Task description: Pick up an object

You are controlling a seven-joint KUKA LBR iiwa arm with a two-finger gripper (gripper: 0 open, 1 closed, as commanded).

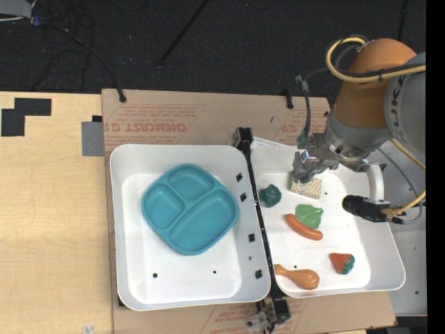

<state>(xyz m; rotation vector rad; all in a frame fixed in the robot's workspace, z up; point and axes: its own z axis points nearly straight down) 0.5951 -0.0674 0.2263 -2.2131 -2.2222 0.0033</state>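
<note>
**Sponge under the gripper, right bin**

The sponge (308, 186), a speckled beige block, lies at the back of the right bin (389, 273). The gripper (303, 171) sits right over it, perhaps touching; whether its fingers are open or closed I cannot tell. Nearby lie a green ball (270, 195), lettuce (310, 215) and a carrot (306, 229).

My hand (306, 176) covers the upper part of the speckled block (309, 187) right of centre; my fingertips blur into it. My arm (389, 82) runs off the frame's right edge.
</note>
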